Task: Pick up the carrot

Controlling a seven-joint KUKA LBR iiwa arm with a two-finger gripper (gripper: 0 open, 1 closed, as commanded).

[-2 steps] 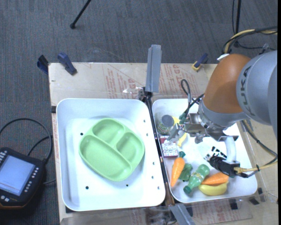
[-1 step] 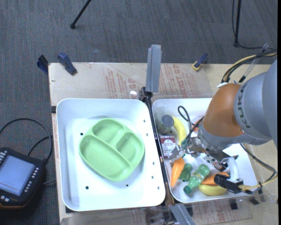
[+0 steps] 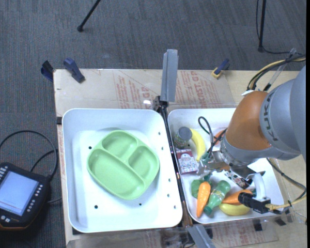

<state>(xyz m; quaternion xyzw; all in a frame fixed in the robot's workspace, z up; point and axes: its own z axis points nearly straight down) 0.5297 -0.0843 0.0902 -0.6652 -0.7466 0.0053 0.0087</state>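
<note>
The carrot (image 3: 202,198) is orange with a green top and lies near the front of the right bin (image 3: 222,112), its tip pointing toward the front edge. It rests against a green bottle (image 3: 217,196) on its right. My gripper (image 3: 217,165) hangs low over the middle of this bin, just behind and to the right of the carrot's green end. The carrot lies free on the bin floor, apart from the gripper. The grey and orange wrist hides part of the bin behind it.
Crowding the right bin are a yellow banana (image 3: 199,143), a small can (image 3: 183,136), a red packet (image 3: 187,162), a second yellow fruit (image 3: 233,209) and an orange item (image 3: 239,197). The left bin (image 3: 72,138) holds a green divided plate (image 3: 124,164).
</note>
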